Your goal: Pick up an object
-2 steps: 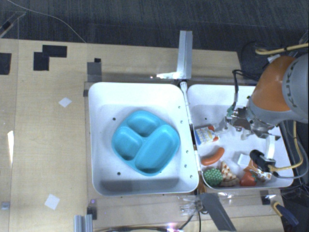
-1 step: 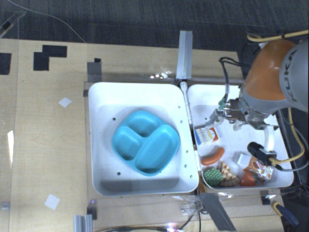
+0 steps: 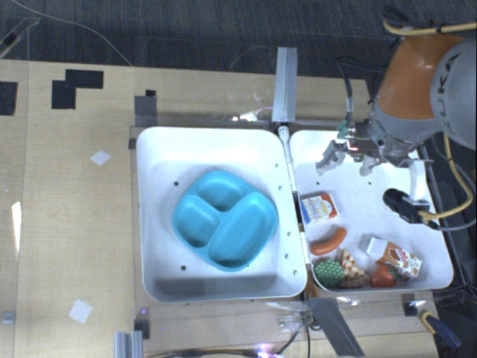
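the robot's two-finger hand hangs spread open with nothing in it over the back of the right shallow white plastic bin. the small white carton with the red label sits just in front of it, near the divider. looks light, a bit crushable and slick, so i'd pinch it across its narrow flat sides. the orange toy sausage is rounder and would probably roll.

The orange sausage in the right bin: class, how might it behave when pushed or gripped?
The sausage looks rounded and elongated, so it would probably roll if nudged sideways. Its glossy skin suggests it may slip between fingers. It appears small, likely light.
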You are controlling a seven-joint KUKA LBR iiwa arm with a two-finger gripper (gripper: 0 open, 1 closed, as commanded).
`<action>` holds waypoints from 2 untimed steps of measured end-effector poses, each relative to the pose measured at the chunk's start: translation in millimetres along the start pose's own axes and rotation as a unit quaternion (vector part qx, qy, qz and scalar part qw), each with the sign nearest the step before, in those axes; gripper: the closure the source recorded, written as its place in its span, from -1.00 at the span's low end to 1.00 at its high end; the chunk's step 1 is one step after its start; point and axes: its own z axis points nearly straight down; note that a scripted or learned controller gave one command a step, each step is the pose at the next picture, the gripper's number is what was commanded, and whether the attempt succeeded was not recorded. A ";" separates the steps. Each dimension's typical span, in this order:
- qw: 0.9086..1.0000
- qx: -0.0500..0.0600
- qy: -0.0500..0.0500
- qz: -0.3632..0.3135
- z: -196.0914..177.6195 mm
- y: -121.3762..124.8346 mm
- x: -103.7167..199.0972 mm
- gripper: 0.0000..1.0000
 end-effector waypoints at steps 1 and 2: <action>0.999 0.002 0.000 0.042 108.6 -49.2 -30.7 -1.00; 1.000 -0.010 0.000 -0.016 132.8 -92.6 -45.7 -1.00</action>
